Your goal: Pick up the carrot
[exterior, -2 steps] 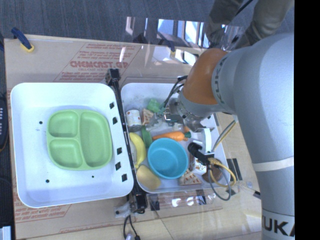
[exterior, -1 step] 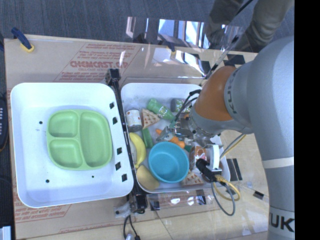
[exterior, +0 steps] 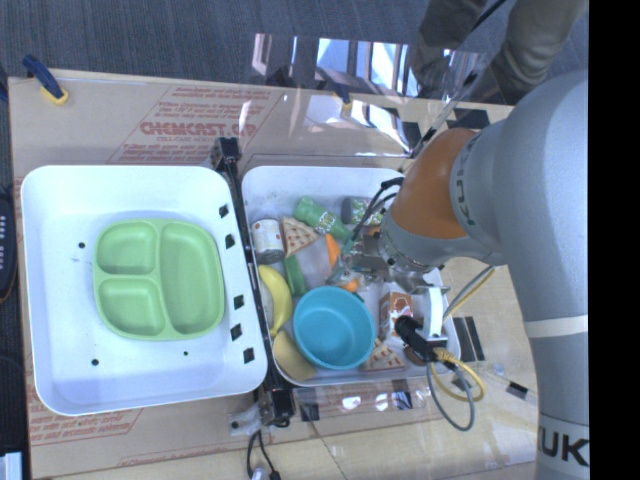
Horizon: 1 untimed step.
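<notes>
Hovering my two-finger gripper (exterior: 352,260) over the right white bin (exterior: 300,180), I note the small orange carrot (exterior: 332,245) lying just left of my wrist, between a green bottle (exterior: 313,211) and a blue bowl (exterior: 333,327); grip state: cannot tell.

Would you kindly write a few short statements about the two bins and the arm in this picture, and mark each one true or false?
1. The green divided plate lies in the left bin. True.
2. The blue bowl sits in the left bin. False: it is in the right bin, near its front edge.
3. The banana lies beside the blue bowl, on its left. True.
4. The arm reaches over the left bin. False: it hangs over the right bin.
5. The carrot lies on the green divided plate. False: it lies in the right bin.
</notes>
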Motion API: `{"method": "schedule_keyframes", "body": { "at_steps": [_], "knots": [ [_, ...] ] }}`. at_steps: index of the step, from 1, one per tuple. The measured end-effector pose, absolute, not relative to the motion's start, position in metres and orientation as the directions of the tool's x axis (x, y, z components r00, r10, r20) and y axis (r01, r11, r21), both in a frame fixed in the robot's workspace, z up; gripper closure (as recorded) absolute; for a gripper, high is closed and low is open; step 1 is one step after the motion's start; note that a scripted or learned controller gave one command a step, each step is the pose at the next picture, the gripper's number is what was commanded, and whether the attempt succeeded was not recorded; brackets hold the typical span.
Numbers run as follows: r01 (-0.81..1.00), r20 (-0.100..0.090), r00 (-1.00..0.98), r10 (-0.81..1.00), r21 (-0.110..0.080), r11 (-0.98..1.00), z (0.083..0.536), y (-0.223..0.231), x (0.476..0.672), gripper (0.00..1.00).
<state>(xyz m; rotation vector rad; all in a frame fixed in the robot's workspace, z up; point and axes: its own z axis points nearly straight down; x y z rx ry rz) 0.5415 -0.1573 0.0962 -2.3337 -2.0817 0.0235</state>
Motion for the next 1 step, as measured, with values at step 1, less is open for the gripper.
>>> {"method": "schedule_keyframes", "body": {
  "at_steps": [1],
  "knots": [
    [0.961, -0.004, 0.276, 0.961, -0.004, -0.276, 0.2022, -0.1353, 0.5988, 1.0]
  ]
}}
